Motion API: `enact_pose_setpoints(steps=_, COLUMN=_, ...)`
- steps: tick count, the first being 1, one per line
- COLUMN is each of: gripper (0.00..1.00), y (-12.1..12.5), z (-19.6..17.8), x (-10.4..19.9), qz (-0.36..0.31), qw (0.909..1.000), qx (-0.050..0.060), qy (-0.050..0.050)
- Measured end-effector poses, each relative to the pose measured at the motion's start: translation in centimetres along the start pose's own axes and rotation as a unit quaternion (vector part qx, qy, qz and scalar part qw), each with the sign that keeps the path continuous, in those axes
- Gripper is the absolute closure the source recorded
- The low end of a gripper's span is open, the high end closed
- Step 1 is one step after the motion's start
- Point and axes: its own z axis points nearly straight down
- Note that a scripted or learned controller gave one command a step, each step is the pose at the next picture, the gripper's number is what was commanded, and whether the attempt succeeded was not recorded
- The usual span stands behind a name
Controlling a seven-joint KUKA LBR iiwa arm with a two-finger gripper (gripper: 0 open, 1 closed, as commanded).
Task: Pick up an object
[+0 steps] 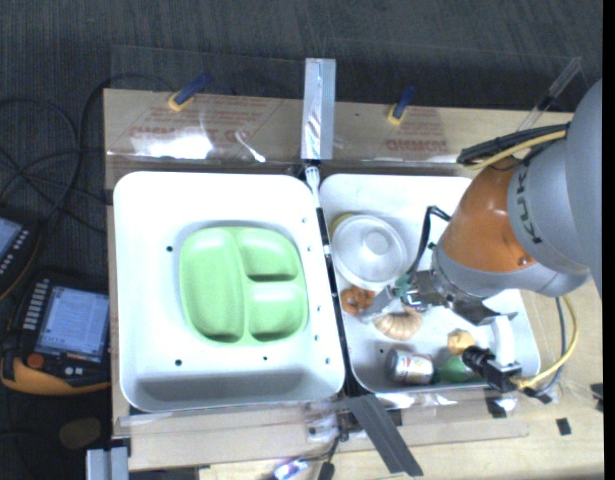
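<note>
The right bin (407, 190) holds several small items. An upturned white bowl (368, 246) sits at its back left. Below it lie a small orange piece (357, 300) and a tan croissant-shaped toy (398, 322). A metal can (412, 366) lies on its side near the front wall, with a green item (450, 372) beside it and a small yellow-brown piece (460, 342) just above. My gripper (412, 291) hangs low in the middle of this bin, right above the tan toy and beside the bowl's front edge. The wrist with its orange band (487, 233) hides the bin's right half.
The left bin (137, 268) holds a green divided plate (245, 283). A raised divider (325, 268) separates the two bins. Cables (547, 368) trail along the right bin's front right corner. Handheld control units (62, 323) lie on the floor at the left.
</note>
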Motion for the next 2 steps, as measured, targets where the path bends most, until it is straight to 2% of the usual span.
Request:
enact_pose_setpoints(steps=1, gripper=1.00, y=0.0, z=-0.9, x=0.1, qz=0.000, qw=1.0000, qx=0.000, qy=0.000)
enact_pose_setpoints(steps=2, gripper=1.00, y=-1.2, z=-10.3, x=-6.1, qz=0.077, qw=0.9970, qx=0.005, qy=-0.001)
